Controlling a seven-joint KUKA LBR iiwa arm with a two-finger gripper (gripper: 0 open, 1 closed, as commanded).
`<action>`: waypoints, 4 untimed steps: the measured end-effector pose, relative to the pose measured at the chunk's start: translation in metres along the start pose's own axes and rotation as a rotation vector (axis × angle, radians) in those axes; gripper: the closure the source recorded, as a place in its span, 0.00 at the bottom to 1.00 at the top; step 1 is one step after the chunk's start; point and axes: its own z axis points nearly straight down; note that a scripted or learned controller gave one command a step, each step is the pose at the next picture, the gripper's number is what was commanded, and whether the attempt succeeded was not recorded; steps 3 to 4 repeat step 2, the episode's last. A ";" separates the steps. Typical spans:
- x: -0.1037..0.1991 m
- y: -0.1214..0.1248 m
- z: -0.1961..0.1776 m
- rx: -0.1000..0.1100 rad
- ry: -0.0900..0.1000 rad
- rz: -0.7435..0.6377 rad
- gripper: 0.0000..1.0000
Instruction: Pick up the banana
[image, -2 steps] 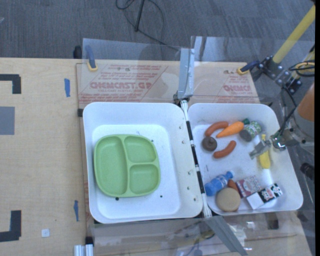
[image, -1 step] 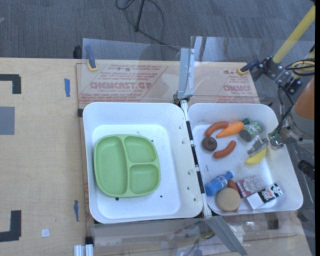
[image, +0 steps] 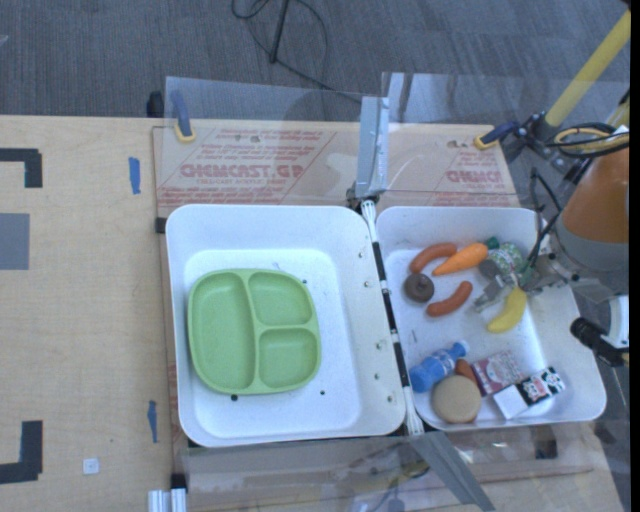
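Observation:
The yellow banana (image: 508, 313) lies in the right bin (image: 575, 405), close to its right wall, pointing up and to the right. My gripper (image: 500, 287) reaches in from the right and hangs just over the banana's upper left end. I cannot tell whether it touches the banana. The grey arm with its orange band (image: 603, 205) stands over the bin's right rim.
An orange carrot (image: 462, 259), two red sausages (image: 433, 256) (image: 449, 298) and a brown round piece (image: 418, 288) lie left of the gripper. A blue bottle (image: 435, 367), a bun (image: 456, 399), a red packet (image: 495, 372) and a small carton (image: 530, 390) sit nearer the front. The left bin (image: 200, 235) holds a green divided plate (image: 255, 330).

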 end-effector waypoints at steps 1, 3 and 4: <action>-0.003 0.000 -0.010 -0.002 -0.009 0.000 1.00; 0.054 0.027 -0.117 0.007 -0.009 -0.016 1.00; 0.054 0.027 -0.117 0.007 -0.009 -0.016 1.00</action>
